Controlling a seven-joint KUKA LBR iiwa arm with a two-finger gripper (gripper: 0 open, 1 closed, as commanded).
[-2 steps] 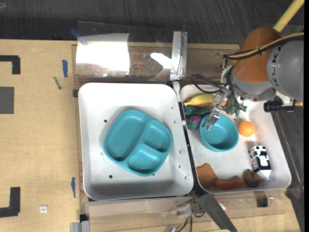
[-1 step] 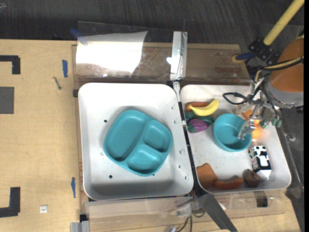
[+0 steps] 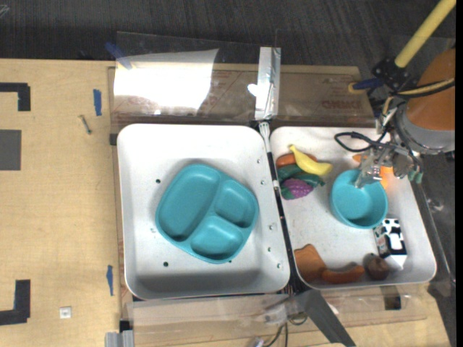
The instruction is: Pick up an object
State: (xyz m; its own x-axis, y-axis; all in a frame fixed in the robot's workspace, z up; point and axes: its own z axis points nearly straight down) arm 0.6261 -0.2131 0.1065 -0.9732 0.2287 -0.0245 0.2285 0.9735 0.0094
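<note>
My gripper (image 3: 374,169) hangs over the far right part of the right bin (image 3: 423,226), just above the far rim of a teal bowl (image 3: 357,201). A small orange thing (image 3: 388,170) shows right beside it. Further left in this bin lie a yellow banana (image 3: 309,162), a purple toy (image 3: 296,188) and a red-orange piece (image 3: 286,172). A black-and-white toy (image 3: 391,238) lies near the right wall. Brown pieces (image 3: 327,267) sit along the near wall.
The left bin (image 3: 137,157) holds a teal divided plate (image 3: 207,210). A clear plastic sheet (image 3: 173,85) and a metal divider (image 3: 268,82) stand behind the bins. Cables (image 3: 362,142) trail from the wrist over the right bin's far corner.
</note>
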